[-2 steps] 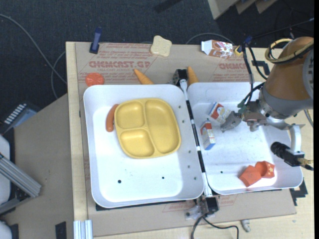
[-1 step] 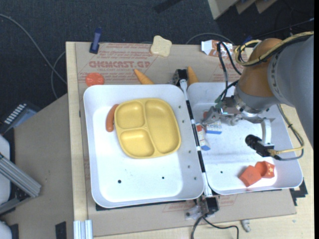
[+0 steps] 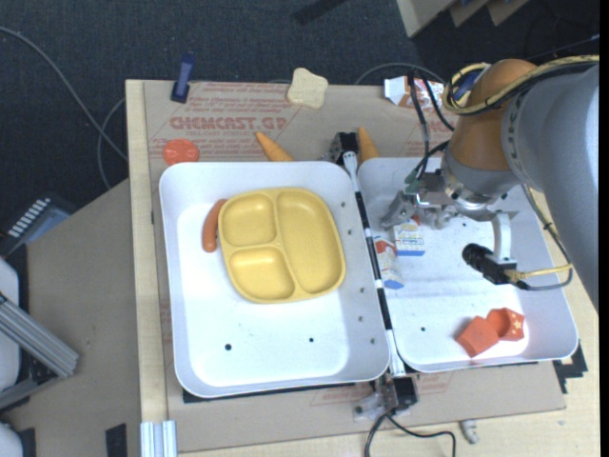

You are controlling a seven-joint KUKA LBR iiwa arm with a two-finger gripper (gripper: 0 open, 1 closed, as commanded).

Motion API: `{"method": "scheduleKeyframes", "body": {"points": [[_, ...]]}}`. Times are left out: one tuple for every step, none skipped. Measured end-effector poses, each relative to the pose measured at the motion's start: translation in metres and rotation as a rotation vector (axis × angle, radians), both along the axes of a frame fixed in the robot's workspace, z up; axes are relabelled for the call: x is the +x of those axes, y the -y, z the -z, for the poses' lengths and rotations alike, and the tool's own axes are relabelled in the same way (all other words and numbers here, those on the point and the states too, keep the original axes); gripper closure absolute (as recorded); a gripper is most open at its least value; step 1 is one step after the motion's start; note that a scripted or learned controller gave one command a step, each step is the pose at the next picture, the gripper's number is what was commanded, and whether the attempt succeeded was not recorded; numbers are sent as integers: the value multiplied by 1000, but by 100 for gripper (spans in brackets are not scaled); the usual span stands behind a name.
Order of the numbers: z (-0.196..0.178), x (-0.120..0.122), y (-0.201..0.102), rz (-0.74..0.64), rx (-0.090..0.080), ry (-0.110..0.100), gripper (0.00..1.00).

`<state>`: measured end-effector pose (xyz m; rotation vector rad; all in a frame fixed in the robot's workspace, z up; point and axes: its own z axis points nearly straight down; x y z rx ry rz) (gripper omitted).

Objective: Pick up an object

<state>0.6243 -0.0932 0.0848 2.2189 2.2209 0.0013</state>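
Note:
My gripper (image 3: 411, 213) hangs over the upper left part of the right bin (image 3: 533, 350), below the orange wrist band. A small white and blue carton (image 3: 410, 241) lies just under it, touching or nearly touching its tip. A thin red, white and blue item (image 3: 385, 263) lies along that bin's left wall. An orange-red block (image 3: 490, 331) rests near the front right corner. In the left bin (image 3: 276, 360) a yellow divided plate (image 3: 281, 244) sits with a red sausage (image 3: 210, 227) beside its left edge.
The arm's grey body (image 3: 561, 131) covers the right bin's far right side, and a black fitting with a cable (image 3: 487, 263) hangs over the bin's middle. Behind the bins on the cardboard lie a toast slice (image 3: 307, 87), a carrot (image 3: 273, 147) and an orange disc (image 3: 177, 150).

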Motion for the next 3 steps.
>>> {"method": "scheduleKeyframes", "body": {"points": [[0, 29, 0, 0, 0, 0, 0], [0, 25, 6, 0, 0, -3, 0], [0, 43, 1, 0, 0, 0, 0]]}}
